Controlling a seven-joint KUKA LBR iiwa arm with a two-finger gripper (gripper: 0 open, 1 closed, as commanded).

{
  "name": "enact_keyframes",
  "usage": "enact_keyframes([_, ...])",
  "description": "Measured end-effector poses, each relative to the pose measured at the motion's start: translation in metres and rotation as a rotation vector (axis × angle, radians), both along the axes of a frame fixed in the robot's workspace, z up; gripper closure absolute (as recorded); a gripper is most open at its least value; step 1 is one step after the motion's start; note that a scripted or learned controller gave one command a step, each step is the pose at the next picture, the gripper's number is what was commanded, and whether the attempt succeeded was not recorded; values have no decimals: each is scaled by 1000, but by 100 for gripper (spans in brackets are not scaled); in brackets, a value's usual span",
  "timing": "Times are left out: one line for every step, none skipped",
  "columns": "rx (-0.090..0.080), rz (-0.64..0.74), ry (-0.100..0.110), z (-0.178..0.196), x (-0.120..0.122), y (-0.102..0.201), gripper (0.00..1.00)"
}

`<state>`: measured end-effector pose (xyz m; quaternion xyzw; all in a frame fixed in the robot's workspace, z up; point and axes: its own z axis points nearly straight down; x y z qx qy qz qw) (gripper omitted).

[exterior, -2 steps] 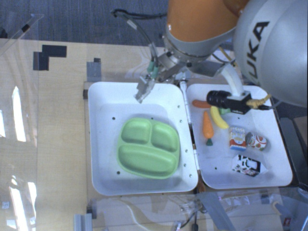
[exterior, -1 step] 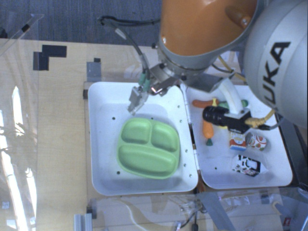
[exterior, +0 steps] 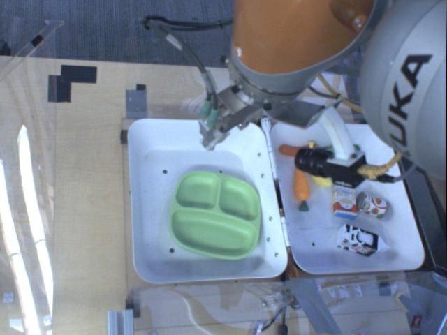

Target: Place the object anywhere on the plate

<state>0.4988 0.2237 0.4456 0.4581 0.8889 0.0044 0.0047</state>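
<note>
The green plate (exterior: pixel 216 215) lies in the left bin (exterior: pixel 150 257), in the lower middle of the frame, flat on the floor and clear of the walls. It is smooth moulded plastic, a rounded rectangle with three wells. Two smaller wells sit side by side along its upper edge and one wide well runs along its lower edge. Its long axis runs left to right, dipping slightly toward the lower right.

The gripper (exterior: pixel 209 142) hangs over the upper part of the left bin, above the plate and near the rim shared by the two bins. Whether it is spread or pressed together cannot be told, and no object can be made out in it.

The loose objects lie in the right bin (exterior: pixel 405 257). A toy carrot (exterior: pixel 301 184) has its long axis almost up-and-down in the frame, with its green end toward the bottom edge. Above it lies a short orange-red piece (exterior: pixel 289 149), set crosswise. To the right stand a small carton (exterior: pixel 344 202) and, touching it, a white can with orange patches (exterior: pixel 372 205). Below them lies a flat black-and-white packet (exterior: pixel 358 239).
</note>
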Motion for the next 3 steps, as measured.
enact_keyframes([-3, -19, 12, -215, -11, -39, 100])
enact_keyframes([-3, -19, 12, -215, -11, -39, 0])
enact_keyframes([-2, -43, 9, -152, -11, -12, 0])
